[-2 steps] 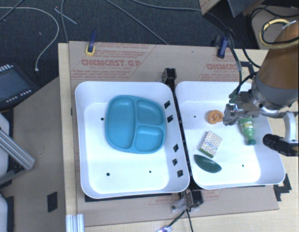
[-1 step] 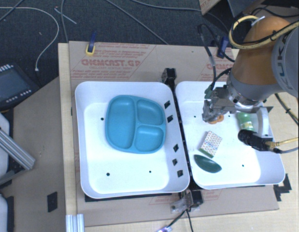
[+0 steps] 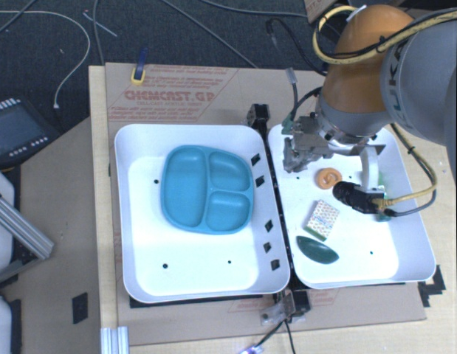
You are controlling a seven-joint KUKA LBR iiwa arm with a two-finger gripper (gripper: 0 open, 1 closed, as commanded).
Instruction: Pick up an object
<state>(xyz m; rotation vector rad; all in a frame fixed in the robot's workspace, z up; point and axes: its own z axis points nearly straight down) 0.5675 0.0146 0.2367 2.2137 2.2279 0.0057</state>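
A small round orange object (image 3: 329, 178), ring-like in outline, is seen lying in the shallow white bin on the view's right (image 3: 405, 249), in its upper half and near the middle. Below it and apart from it, a pale square pad with a fine chequered pattern (image 3: 323, 218) is laid askew on the bin floor. Just below that pad a dark green oval piece (image 3: 317, 250) is found, close to the bin's left wall; whether the pad and the green piece touch cannot be told. The two-finger gripper (image 3: 297, 157) of the grey arm (image 3: 427, 65) is placed over the upper left part of the same bin, just to the left of the orange object and a little above it in the view. Whether it is spread, closed or grasping anything cannot be told from this angle. The orange band (image 3: 365, 43) above the wrist is seen over the bin's upper edge. In the shallow white bin on the view's left (image 3: 139, 257) a light blue plastic plate with three compartments (image 3: 207, 189) is laid flat, somewhat above the middle. The two bins are set side by side, their inner walls very close, and small black tabs (image 3: 269, 227) are spaced along the left bin's right wall. Both bins are borne on a sheet of brown cardboard (image 3: 169, 94) printed with red lettering.
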